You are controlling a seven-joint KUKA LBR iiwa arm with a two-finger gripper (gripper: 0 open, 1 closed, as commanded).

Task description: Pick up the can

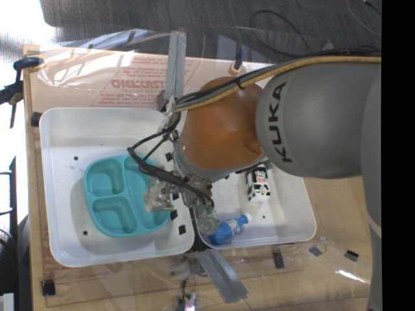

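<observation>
The two-finger gripper (pixel 170 198) hangs low over the seam between the two bins, its tip just above the right edge of a teal plastic tray with three compartments (pixel 107 199); its metal parts and cabling blur together there, so I cannot tell whether it stands wide, narrow or closed on anything. A pale, glinting shape right at the tip may be the can, but it is too muddled to name, and the can's place stays uncertain; it may well be hidden beneath the wrist. Outward from the tip, loops of black cable (pixel 148 149) run up to the orange band (pixel 220 131) and the grey KUKA arm (pixel 318 122), which covers much of the shallow white right bin (pixel 299 220). In that bin lie a small blue plastic bottle (pixel 228 230) and, near it, a white bottle with black cow patches (pixel 259 185). The tray rests in the shallow white left bin (pixel 53 173). By my judgement this is the descent or the grasp itself, and the next move calls for a straight lift to prove the hold
</observation>
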